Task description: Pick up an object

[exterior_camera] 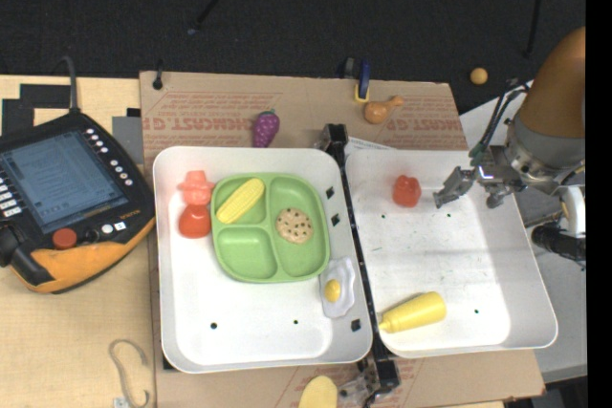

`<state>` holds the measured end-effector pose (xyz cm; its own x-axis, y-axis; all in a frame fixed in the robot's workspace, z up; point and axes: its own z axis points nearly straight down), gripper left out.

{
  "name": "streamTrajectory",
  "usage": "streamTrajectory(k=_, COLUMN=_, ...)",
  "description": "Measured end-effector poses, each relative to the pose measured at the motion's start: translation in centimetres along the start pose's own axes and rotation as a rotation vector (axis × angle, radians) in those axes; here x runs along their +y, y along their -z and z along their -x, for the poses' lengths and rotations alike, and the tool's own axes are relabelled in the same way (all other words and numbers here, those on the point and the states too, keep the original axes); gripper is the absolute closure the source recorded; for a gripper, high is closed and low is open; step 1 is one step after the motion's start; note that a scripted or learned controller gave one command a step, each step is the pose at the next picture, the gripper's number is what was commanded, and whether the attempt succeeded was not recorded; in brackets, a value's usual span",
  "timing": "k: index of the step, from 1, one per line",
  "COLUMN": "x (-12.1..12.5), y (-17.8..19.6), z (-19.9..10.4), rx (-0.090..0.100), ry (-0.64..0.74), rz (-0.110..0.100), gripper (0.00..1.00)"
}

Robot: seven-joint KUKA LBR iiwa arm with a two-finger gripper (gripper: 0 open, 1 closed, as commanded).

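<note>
My gripper [472, 189] hangs over the upper right part of the right bin [497, 282], its two dark fingers spread open with nothing between them. A small red pepper [406, 191] lies to its left on the bin floor, apart from the fingers. A yellow bottle [413, 312] lies on its side near the bin's front left corner. The left bin [239, 325] holds a green divided plate [251, 255] with a corn cob [238, 200] and a cookie [295, 225], a red and pink toy [195, 204], and a fried egg [334, 287].
Behind the bins, on cardboard, lie purple grapes [266, 127] and an orange gourd [381, 109]. An orange ball [478, 75] sits farther back. A teach pendant [67, 196] rests at the left. A yellow fruit [318, 392] lies at the front edge.
</note>
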<state>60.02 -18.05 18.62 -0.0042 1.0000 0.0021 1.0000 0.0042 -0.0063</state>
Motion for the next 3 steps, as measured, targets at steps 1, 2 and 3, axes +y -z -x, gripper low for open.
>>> streamTrajectory(k=1, x=0.2, y=-6.2, z=0.3, rx=0.0, ry=-0.003, rz=0.001, gripper=0.0)
streamTrajectory(k=2, x=0.3, y=-10.0, z=0.0, rx=0.0, ry=-0.002, rz=0.003, gripper=0.0)
streamTrajectory(k=3, x=0.3, y=-8.9, z=0.1, rx=0.0, ry=-0.004, rz=0.004, gripper=1.0)
